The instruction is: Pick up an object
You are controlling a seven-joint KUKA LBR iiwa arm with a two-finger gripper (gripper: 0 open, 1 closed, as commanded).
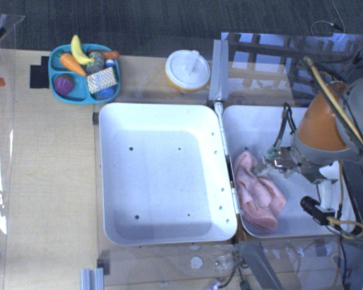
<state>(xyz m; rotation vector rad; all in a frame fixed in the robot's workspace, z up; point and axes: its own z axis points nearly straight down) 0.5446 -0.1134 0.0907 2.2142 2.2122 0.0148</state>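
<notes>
Your target, the crumpled pink cloth point(258, 192), lies in the right bin point(302, 116), bunched against that bin's left wall and reaching down toward its near edge. It sits just to the camera-left of the gripper point(277, 160) and a little nearer the camera than it, with its upper end close to the tool; you cannot tell from this slant whether the two touch. Nothing of the cloth shows between the jaws. How the jaws themselves stand you cannot tell: the tool is small, dark and partly masked by its own cables.

Behind the gripper, to camera-right, you see the arm point(351, 132) coming in, its orange band point(319, 125) directly above the wrist and a yellow rod slanting across it. Below the jaws, toward the near right corner of the same bin, a black fitting on a yellowish cable point(317, 213) hangs from the rig.

Farther left of the jaws, past the cloth and the shared wall, lies the left bin point(163, 116), its white floor marked by a few small dark dots.

Well away from the jaws on the far side of the bench, you have a white lidded bowl with a yellow rim point(187, 70) just beyond the left bin, and farther left a blue divided tray point(55, 95) carrying toy food, a banana point(78, 51) and a carrot point(71, 64) among it.
</notes>
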